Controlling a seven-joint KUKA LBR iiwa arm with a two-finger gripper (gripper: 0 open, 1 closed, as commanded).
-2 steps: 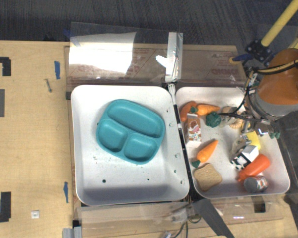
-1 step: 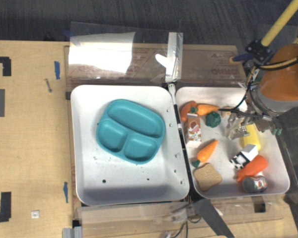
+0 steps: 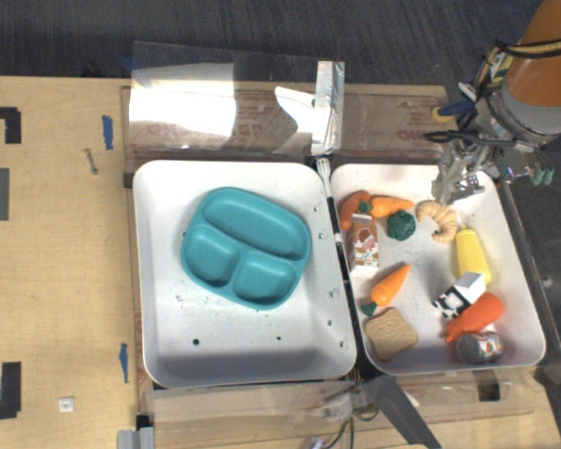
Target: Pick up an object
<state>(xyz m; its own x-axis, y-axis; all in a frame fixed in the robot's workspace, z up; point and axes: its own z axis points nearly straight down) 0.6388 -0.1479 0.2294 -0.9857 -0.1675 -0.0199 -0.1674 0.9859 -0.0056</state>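
Still the approach – the gripper (image 3: 453,183) hovers upper right over the croissant (image 3: 440,216), finger state unclear – descent comes next.

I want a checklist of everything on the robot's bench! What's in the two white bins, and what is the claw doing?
Surface: tan bench bearing the left bin and right bin side by side.
Job's things: right bin holds toy food, including two carrots, a yellow piece, a croissant, a bread slice.
Clutter: teal divided plate in the left bin.
Grippers: gripper above the right bin's far corner, near the croissant; nothing seen between its fingers.
Cables: bundle at the wrist.
Surroundings: clear sheet behind the bins; dark floor.
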